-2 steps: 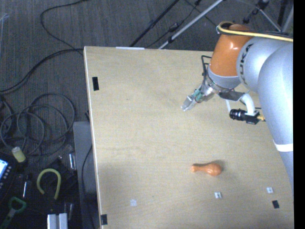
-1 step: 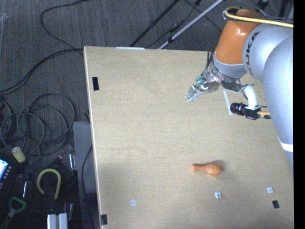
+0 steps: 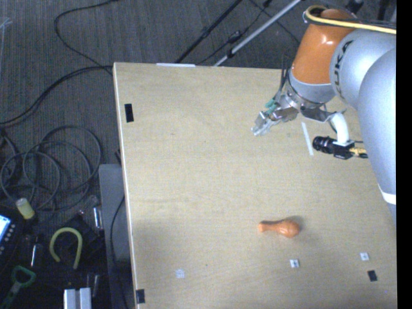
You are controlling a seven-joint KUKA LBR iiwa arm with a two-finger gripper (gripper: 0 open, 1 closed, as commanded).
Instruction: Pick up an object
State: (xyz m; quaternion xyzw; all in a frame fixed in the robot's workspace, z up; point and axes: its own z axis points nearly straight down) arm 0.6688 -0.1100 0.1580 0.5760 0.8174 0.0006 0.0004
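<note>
An orange pear-shaped object (image 3: 281,228) lies on the tan bench top (image 3: 193,172), toward the lower right. My gripper (image 3: 261,127) hangs above the upper right part of the bench, well apart from the orange object and farther back. Nothing is visible between its fingers.
Small black marks sit on the bench at the upper left (image 3: 129,112) and the lower right (image 3: 372,275). A thin white strip (image 3: 307,138) lies near the wrist. Left of the bench, the floor holds cables (image 3: 51,159) and tools.
</note>
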